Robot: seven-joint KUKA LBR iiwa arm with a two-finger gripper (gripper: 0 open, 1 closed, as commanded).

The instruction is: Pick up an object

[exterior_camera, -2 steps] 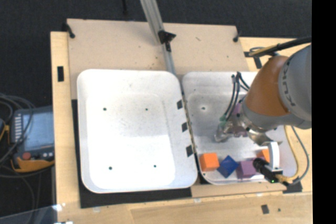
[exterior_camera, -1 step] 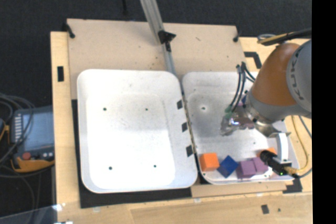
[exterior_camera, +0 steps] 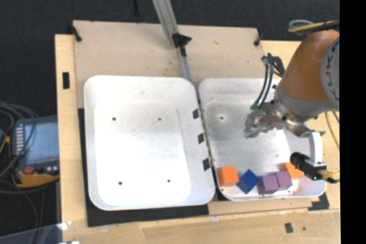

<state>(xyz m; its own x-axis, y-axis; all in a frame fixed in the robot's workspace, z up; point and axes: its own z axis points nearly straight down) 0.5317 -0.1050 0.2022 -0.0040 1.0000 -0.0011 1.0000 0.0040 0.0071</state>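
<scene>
The arm (exterior_camera: pixel 309 74) comes in from the right and hangs over the right bin (exterior_camera: pixel 229 94), its gripper (exterior_camera: pixel 255 124) above the bin's middle, a little toward the right wall. From this slant I cannot tell whether the claw is apart or together; nothing is seen in it.

The blocks all lie along the right bin's near edge (in a loose row). At the near left corner sits an orange block (exterior_camera: pixel 228 176); just right of it a blue block (exterior_camera: pixel 248 180). Next come two purple blocks (exterior_camera: pixel 274 182), touching each other. A second orange piece (exterior_camera: pixel 294 171) shows at the near right corner, partly hidden behind a black part of the arm's fittings. All of them are well apart from the gripper.

The left bin (exterior_camera: pixel 143 140) sits side by side with the right one, their walls touching along the middle of the bench (exterior_camera: pixel 143 48).
</scene>
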